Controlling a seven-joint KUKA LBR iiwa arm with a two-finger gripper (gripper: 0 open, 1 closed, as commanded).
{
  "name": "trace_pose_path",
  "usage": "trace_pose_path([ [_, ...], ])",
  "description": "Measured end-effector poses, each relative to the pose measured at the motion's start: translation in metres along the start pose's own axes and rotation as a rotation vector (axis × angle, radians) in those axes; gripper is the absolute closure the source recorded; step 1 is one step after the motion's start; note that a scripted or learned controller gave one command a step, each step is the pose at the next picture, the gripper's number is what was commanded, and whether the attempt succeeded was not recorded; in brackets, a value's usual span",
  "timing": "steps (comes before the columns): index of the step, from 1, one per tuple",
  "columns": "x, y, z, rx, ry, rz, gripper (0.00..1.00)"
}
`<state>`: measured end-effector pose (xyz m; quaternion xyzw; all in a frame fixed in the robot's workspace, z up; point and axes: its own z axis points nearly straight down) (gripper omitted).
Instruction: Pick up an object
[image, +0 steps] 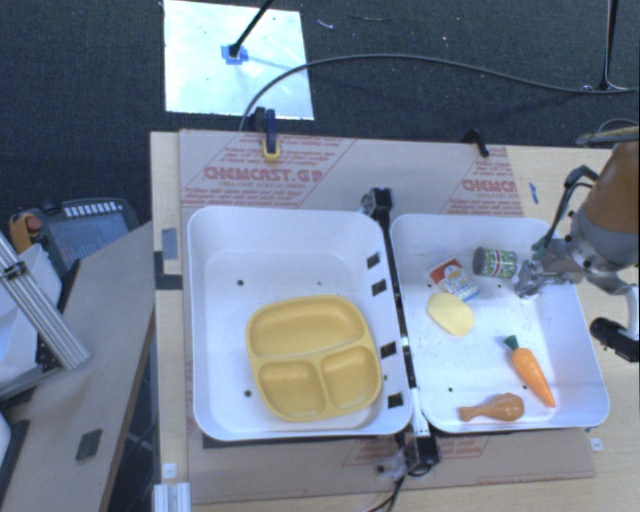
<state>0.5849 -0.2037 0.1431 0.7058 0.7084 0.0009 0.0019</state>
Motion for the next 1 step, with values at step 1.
trace_pose_path([
  [1,0.007,0.0093,-0.0519,-0.004,-0.001,-0.003,1.0],
])
